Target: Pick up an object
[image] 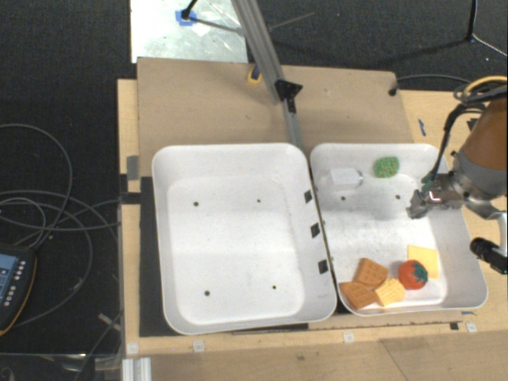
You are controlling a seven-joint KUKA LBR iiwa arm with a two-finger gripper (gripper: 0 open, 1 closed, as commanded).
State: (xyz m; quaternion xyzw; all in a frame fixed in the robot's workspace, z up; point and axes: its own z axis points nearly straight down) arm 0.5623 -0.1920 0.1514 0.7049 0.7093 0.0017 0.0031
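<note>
From my feed the claw [418, 205] sits over the right bin [468, 252], near its right wall, arm coming in from the right edge. Can't tell from this angle whether it's open or closed, and I see nothing between its tips. Candidate objects relative to the claw: green round piece [386, 167] up and to its left, near the bin's far wall; small pale block [344, 176] further left, roughly level with the green one. Below the claw: yellow wedge [423, 257] just beneath it, red tomato-like piece [413, 274] touching the wedge's lower edge. Down-left of the claw, three tan waffle-type pieces [370, 282] clustered together at the bin's near wall. Nothing is in contact with the claw. Left bin [171, 213] is well off to the claw's left.
</note>
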